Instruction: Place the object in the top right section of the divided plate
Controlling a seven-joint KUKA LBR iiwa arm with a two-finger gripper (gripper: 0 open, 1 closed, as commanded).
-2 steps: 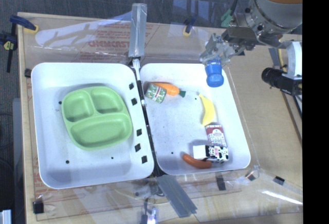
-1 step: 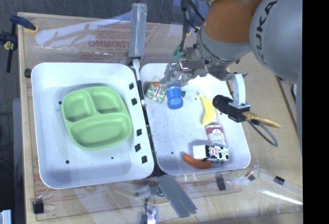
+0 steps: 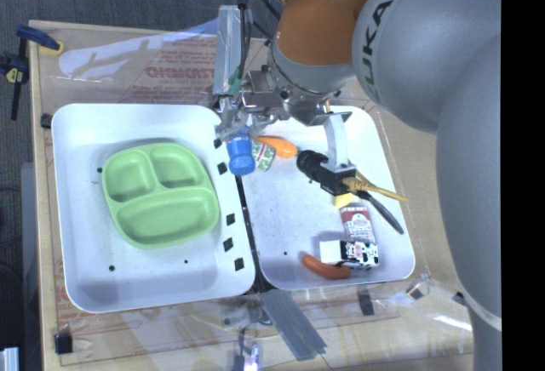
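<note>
The green divided plate (image 3: pixel 160 193) lies in the left bin, with two small sections at its far side and one large section at its near side. My gripper (image 3: pixel 236 133) hangs over the rim between the two bins, just right of the plate's top right section (image 3: pixel 180 166). A small bottle with a blue cap (image 3: pixel 242 156) and a green-and-white body sits directly under the fingertips and is gripped at its blue end. It hangs over the bin divider.
An orange carrot (image 3: pixel 282 146) lies just right of the bottle in the right bin (image 3: pixel 392 191). Nearer the front of that bin are a red-labelled bottle (image 3: pixel 358 225), a cow-patterned carton (image 3: pixel 358 253) and a sausage (image 3: pixel 324 267). The left bin (image 3: pixel 77 259) has bare floor around the plate.
</note>
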